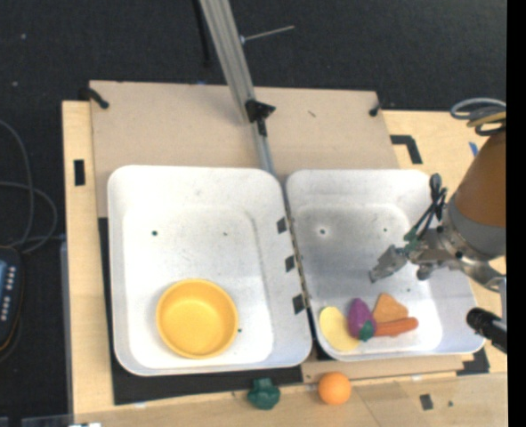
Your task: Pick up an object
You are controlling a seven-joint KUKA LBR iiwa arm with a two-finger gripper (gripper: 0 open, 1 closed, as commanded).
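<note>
In the right bin [352, 203], several small toy foods lie huddled at the front edge: a pale yellow piece [334, 326], a purple eggplant [360, 315], an orange wedge [389, 307] and an orange carrot [396, 327]. My gripper [402, 272] hangs just above and behind this pile, over the orange wedge. Its fingers are spread open and hold nothing. The grey arm with its orange band [485, 189] comes in from the right.
A yellow bowl [197, 318] sits at the front of the left bin [191, 203]. An orange ball [334, 388] and a green object [263, 393] lie on the bench in front of the bins. A metal pole [236, 60] slants up behind them.
</note>
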